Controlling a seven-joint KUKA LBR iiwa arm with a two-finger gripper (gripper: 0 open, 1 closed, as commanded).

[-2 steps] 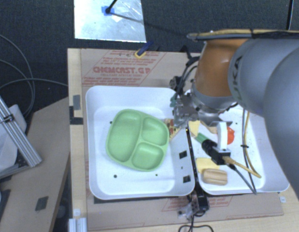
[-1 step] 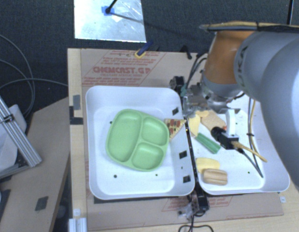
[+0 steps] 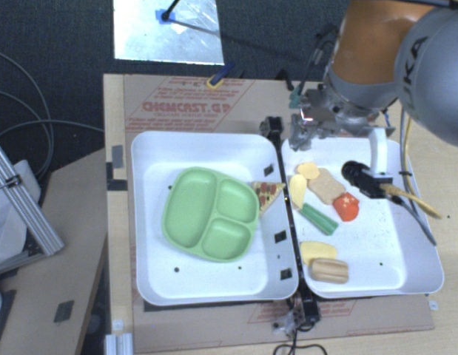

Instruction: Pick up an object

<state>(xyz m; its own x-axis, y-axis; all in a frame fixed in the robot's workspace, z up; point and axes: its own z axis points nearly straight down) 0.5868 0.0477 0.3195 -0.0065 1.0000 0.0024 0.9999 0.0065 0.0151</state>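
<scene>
Two white bins (image 3: 214, 287) sit on seemingly cardboard-covered bench (image 3: 192, 102).

Printed in red capitals across the far edge of the cardboard sheet (image 3: 186, 100) under the two bins: "CHEMCAST GP", with a smaller red line beneath it too fine to read. More red print on the same cardboard along the near edge, below the bins, blurred past reading. On the grey arm casing (image 3: 428, 54) at upper right, pale raised letters, partly cut off by the frame edge, apparently "KU" from the maker's name. No legible writing on the bins, the green tray, the toy food or the silver sheet at the top.
</scene>
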